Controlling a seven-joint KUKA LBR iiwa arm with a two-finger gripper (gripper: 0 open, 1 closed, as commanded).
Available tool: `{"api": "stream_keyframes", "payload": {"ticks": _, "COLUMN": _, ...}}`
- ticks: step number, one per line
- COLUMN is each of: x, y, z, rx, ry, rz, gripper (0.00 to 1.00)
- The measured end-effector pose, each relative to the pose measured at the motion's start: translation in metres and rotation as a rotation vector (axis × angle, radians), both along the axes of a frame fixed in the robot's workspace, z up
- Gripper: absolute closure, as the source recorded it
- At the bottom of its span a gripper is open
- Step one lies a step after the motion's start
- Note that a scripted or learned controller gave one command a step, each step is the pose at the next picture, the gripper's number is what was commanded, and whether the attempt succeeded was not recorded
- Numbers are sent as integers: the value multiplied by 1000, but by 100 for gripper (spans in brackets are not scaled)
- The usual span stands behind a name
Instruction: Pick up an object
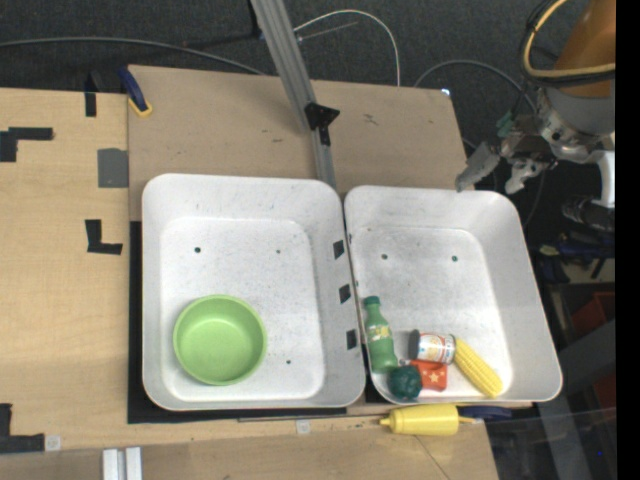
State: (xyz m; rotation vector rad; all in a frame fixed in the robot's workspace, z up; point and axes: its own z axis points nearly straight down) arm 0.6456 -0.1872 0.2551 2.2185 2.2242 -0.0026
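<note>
The arm (pixel 580 58) shows a rounded orange band above a pale grey wrist — black cable loops arc around it, and small dark grey metal parts project below.

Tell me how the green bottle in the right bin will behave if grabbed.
The green bottle lies on its side, so it may roll when nudged. It looks like smooth plastic, probably light and slippery. It lies close to the bin wall, which could crowd the grasp.
</note>
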Motion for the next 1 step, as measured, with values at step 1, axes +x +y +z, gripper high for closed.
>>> {"api": "stream_keyframes", "payload": {"ticks": 1, "x": 0, "y": 0, "z": 0, "rx": 0, "ry": 0, "rz": 0, "gripper": 0}}
